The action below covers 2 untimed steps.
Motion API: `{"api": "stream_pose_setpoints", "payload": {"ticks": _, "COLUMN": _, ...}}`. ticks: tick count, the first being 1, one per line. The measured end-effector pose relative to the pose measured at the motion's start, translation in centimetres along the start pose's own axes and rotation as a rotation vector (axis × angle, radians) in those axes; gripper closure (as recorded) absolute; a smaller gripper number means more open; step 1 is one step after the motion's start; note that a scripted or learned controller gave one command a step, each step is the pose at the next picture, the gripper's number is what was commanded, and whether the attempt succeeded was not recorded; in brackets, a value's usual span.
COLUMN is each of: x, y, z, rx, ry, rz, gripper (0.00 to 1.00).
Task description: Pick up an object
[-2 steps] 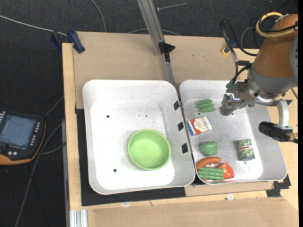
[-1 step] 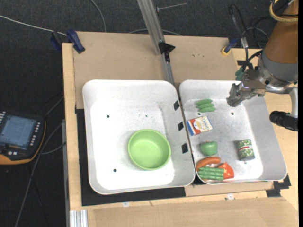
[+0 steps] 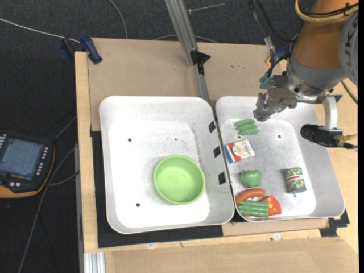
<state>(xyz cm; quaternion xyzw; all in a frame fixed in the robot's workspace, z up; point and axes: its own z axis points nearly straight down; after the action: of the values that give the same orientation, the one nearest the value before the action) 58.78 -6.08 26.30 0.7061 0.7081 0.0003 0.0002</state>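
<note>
The right bin (image 3: 318,169) holds several small items: a green pea pod (image 3: 246,126) near its far edge, a white and red carton (image 3: 239,150), a green pepper (image 3: 251,178), a small can (image 3: 294,180), and a cluster of an orange sausage, green beans and a red piece (image 3: 257,204) at the near edge. My gripper (image 3: 263,111) hangs over the far left part of this bin, just above and right of the pea pod. I see nothing between its fingers.
A green bowl (image 3: 179,179) sits in the left bin (image 3: 125,129). A metal pole (image 3: 183,27) slants up behind the bins. A black cable fitting (image 3: 319,134) juts over the right bin's right side. A teach pendant (image 3: 23,164) lies off the bench at left.
</note>
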Motion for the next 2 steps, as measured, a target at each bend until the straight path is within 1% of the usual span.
{"api": "stream_pose_setpoints", "payload": {"ticks": 2, "x": 10.5, "y": 3.8, "z": -0.3, "rx": 0.0, "ry": 0.001, "rz": -0.001, "gripper": 1.0}}
